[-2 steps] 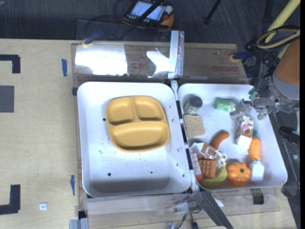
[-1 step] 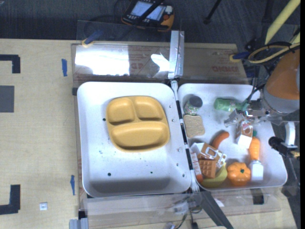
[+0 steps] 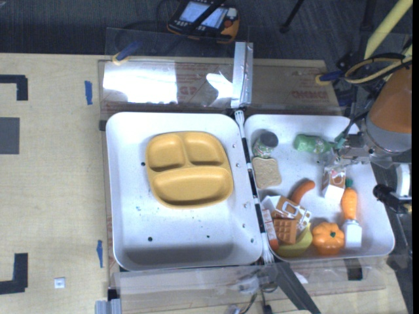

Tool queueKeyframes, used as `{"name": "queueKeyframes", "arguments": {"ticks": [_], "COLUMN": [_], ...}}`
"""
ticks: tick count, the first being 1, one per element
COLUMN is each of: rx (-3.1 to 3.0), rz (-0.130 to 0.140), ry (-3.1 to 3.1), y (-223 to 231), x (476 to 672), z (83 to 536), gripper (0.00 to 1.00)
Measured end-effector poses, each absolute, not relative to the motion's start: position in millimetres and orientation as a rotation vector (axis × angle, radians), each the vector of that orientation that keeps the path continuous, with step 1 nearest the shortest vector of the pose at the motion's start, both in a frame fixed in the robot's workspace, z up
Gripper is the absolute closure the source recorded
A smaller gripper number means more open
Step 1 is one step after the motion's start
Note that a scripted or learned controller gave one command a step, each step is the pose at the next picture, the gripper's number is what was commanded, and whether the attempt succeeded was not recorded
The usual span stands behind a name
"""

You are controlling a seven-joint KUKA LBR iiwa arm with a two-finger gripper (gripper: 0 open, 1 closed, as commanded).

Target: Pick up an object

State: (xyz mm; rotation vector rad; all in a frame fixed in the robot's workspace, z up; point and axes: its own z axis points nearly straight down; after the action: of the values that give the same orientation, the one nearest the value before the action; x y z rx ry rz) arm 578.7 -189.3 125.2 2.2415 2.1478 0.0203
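The yellow divided tray (image 3: 188, 167) lies alone in the left bin (image 3: 124, 241), so the candidate objects crowd the right bin (image 3: 383, 244) beside it: bread slice (image 3: 266, 173), sausage (image 3: 300, 191), carrot (image 3: 349, 204), pumpkin (image 3: 327, 237). The gripper (image 3: 340, 154) hangs over that bin's far side near the green vegetable (image 3: 312, 143), likely searching for a pick; whether its jaws are parted or closed, I cannot tell.

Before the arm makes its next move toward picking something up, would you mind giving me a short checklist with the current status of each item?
1. Gripper over the right bin, near its far right part: ok.
2. Object between the fingers: cannot tell.
3. Candidate close by: green item lies beside the gripper: ok.
4. Candidate free of neighbours: the carrot, pumpkin and waffle are crowded together: not ok.
5. Yellow divided plate sits alone in the left bin, away from the arm: ok.
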Motion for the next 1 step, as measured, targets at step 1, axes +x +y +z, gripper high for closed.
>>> {"name": "queueKeyframes", "arguments": {"ticks": [1], "rx": [2.188], "rz": [0.027], "ry": [2.220], "y": [-203.5], "x": [529.9], "z": [111.4], "gripper": [1.00]}}
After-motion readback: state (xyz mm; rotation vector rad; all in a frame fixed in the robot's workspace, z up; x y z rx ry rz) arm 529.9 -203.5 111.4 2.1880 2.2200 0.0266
